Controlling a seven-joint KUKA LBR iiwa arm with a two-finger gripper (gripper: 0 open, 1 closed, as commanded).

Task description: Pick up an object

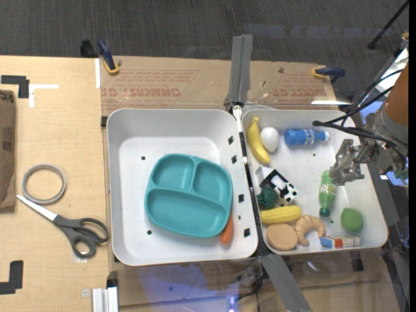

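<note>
Camera view: the bench is seen from above at a slant, with the arm coming in from the right.
Left bin (123, 174): holds a teal divided plate (188, 195) with an orange carrot (227, 231) tucked against the plate's lower right rim.
Right bin (374, 194): holds the small items, crowded toward its left and lower sides.
Gripper (346, 168): hangs over the right part of the right bin, just above and beside the green bottle; how wide it is set cannot be told, as the metal parts blur together here.
Progress: nothing is seen lifted or clamped, so the pick looks not yet made; the approach seems done, while the descent, closing and lift are left.
Likely target, green bottle (326, 192): lies in the right bin just below-left of the gripper, long axis near vertical in the picture, one end toward the far wall and the other toward the near rim; which end carries the cap is hard to make out.
Blue bottle (304, 136): lies on its side near the far wall, long axis left to right.
Banana (257, 142): long axis runs from the far wall toward the bin's middle.
Corn cob (280, 214): long axis left to right.
Croissant (310, 227): near the front wall.
Lime (351, 220): round, near the right wall.
Egg (269, 137): touching the banana.
</note>
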